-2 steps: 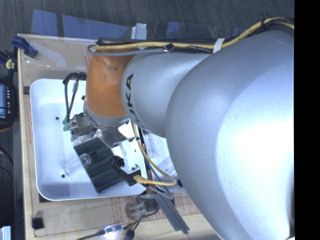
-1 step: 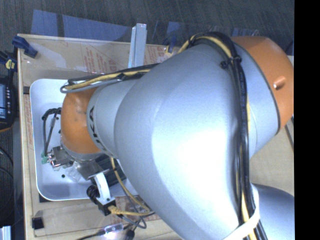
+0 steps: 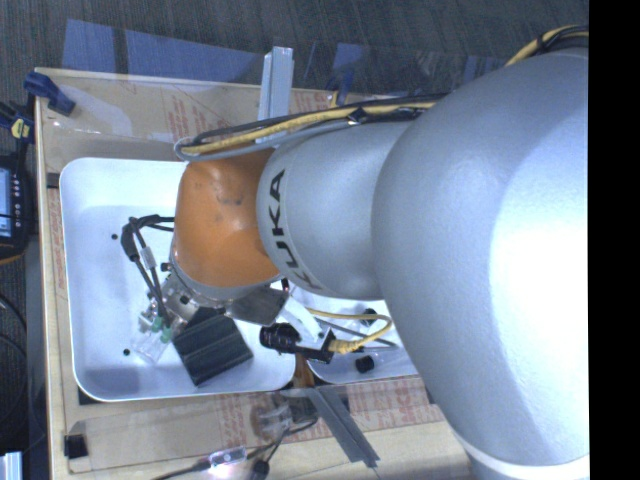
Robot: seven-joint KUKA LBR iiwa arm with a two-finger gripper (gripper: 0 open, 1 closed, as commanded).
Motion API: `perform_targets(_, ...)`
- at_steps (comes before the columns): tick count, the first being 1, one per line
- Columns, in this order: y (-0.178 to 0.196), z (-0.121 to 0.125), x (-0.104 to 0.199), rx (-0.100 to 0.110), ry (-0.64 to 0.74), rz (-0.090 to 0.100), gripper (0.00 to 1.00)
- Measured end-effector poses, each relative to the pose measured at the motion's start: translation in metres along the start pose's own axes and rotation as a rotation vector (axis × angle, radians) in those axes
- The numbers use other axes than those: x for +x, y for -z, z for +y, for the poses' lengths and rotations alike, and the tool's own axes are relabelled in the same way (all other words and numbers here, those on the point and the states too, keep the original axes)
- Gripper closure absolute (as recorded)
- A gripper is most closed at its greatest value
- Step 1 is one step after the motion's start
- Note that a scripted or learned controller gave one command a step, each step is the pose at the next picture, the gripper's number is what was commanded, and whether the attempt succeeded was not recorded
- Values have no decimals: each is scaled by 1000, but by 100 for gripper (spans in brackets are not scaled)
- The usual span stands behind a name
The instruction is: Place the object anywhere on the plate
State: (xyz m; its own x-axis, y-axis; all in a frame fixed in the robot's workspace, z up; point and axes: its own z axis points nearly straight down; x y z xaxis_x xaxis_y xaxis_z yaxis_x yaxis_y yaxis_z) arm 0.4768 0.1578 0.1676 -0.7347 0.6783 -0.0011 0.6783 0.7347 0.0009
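Observation:
My gripper (image 3: 153, 336) hangs low over the front left part of the left white bin (image 3: 90, 218), close to its floor. A black block (image 3: 212, 346) on the wrist sits just right of it. The grey arm with its orange band (image 3: 222, 223) covers the middle and right of the view and hides most of the right bin. I cannot make out any object at the gripper's tip. A small dark thing (image 3: 364, 364) lies on the visible strip of the right bin (image 3: 345, 373), under the arm.
Black cables (image 3: 140, 238) loop from the wrist over the left bin's floor. A yellow cable (image 3: 350, 340) runs below the arm. The wooden bench frame (image 3: 150, 118) surrounds the bins, with a metal bracket (image 3: 335, 423) at the front.

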Motion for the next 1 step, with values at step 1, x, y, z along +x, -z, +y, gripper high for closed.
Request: perform_targets(1, -61, 33, 34, 9, -579, 2, 100)
